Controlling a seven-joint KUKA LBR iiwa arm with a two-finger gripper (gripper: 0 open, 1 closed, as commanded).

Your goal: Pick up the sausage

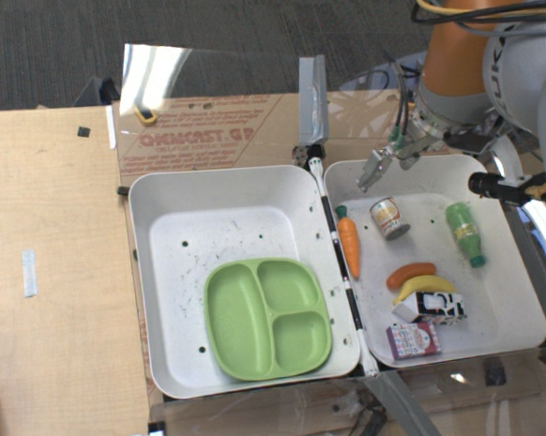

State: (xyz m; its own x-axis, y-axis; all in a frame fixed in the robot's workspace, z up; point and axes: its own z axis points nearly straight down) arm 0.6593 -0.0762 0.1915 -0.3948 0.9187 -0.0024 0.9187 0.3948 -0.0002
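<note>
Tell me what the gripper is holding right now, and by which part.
Nothing is held. The gripper hangs over the far edge of the right bin, with nothing between its fingers. The sausage lies in that bin, beside the banana, apart from the gripper.

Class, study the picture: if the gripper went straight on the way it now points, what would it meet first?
The gripper points down and left over the right bin's far rim. It would probably meet that bin's bare floor by the can and carrot; depth is unclear.

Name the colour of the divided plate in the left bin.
Light green; the divided plate shows plainly in the camera view.
</note>
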